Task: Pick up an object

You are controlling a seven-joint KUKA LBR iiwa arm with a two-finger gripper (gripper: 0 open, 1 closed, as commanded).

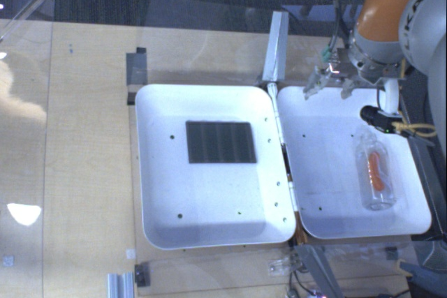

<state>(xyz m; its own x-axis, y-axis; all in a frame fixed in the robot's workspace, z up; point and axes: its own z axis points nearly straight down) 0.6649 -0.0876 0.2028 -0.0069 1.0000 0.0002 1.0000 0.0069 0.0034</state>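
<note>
bottle: a clear bottle [375, 174] with something orange inside lies on its side near the right wall of the right bin [328, 150], well apart from the arm.
gripper: the gripper [328, 82] hangs over that bin's far edge, jaws spread apart, holding nothing; likely poised before a reach.
left bin: the left bin [160, 171] holds a dark ribbed rectangle [220, 142].

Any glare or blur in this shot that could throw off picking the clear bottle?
Camera view: bright glare patches on the bench at far left, away from the bins. The right bin is evenly lit, with soft shadow by its rim. The bottle is transparent and faint against the white; its orange content stands out. The gripper looks slightly soft.
</note>
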